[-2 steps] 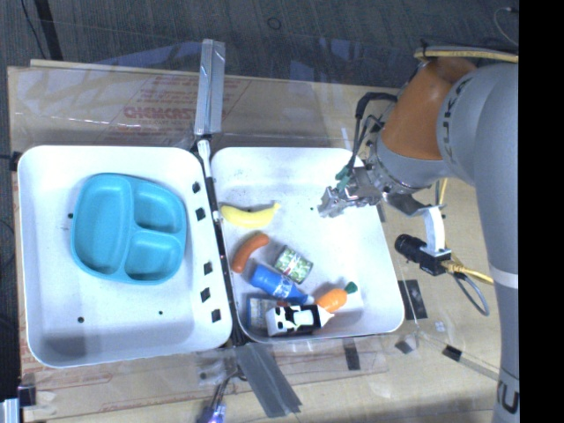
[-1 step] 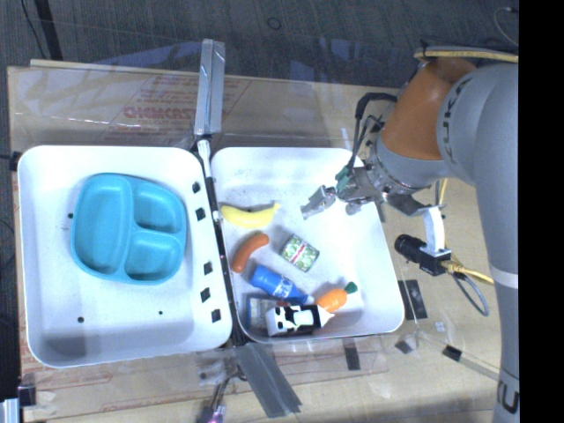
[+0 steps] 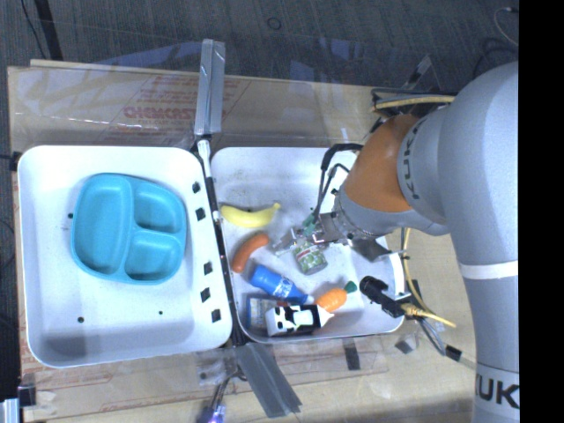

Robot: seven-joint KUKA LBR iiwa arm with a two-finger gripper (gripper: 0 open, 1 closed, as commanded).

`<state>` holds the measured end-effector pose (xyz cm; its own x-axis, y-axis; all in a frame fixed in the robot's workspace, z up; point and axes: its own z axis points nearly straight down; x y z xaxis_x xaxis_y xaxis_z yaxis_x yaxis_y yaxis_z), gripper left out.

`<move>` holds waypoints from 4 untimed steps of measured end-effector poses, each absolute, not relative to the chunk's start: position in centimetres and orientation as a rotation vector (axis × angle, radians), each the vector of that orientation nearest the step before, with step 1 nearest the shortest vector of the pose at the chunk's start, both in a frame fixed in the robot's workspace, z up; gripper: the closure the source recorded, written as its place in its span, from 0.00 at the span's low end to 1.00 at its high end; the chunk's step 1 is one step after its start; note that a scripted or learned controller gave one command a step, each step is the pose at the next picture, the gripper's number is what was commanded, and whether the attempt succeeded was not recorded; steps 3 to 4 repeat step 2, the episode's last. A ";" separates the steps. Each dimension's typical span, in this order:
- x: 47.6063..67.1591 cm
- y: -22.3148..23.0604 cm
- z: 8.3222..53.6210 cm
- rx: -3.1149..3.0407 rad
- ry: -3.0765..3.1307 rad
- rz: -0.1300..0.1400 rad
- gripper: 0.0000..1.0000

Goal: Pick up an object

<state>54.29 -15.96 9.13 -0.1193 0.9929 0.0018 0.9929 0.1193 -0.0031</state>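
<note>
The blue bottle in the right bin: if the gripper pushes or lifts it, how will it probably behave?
The blue bottle lies on its side and looks round, so a push would probably roll it. It looks smooth, so it may slip between the fingers. The carrot lies close beside it and could be nudged too.

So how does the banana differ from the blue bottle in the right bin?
The banana is yellow, curved and tapers to its tips; the bottle is blue with a white band, straight and thicker. The banana lies near the bin's middle, nearly level across the view; the bottle lies nearer the front wall, slanted down to the right. Both lie flat in the right bin, left of the claw, and neither is held.
</note>
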 end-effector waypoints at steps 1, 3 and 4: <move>54.3 -15.9 10.1 -2.075 -2.350 0.004 1.00; 51.1 -16.6 21.9 -2.157 -2.283 0.000 1.00; 51.1 -16.6 21.9 -2.157 -2.283 0.000 1.00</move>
